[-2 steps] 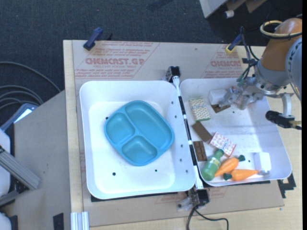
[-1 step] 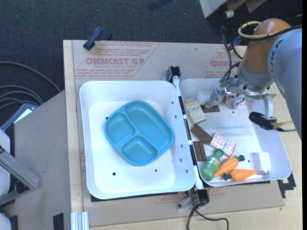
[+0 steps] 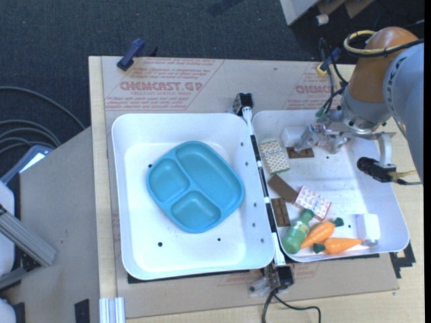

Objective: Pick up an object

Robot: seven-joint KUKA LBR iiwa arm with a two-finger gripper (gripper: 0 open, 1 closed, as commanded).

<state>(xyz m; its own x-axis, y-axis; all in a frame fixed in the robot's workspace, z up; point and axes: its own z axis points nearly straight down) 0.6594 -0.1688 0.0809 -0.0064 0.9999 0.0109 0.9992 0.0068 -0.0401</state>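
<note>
A blue divided plate point(image 3: 194, 186) lies in the left white bin point(image 3: 135, 247). A blue clamp point(image 3: 130, 54) sits at the far-left corner of the bench point(image 3: 168, 83).

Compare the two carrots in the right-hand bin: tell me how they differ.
The upper carrot lies at a slant, its tip pointing up and to the right; the lower carrot lies nearly level along the bin's near wall. The upper carrot rests against the green bottle; the lower carrot lies further right, toward a white block. Both are orange with green tops, and they meet at their left ends.
</note>
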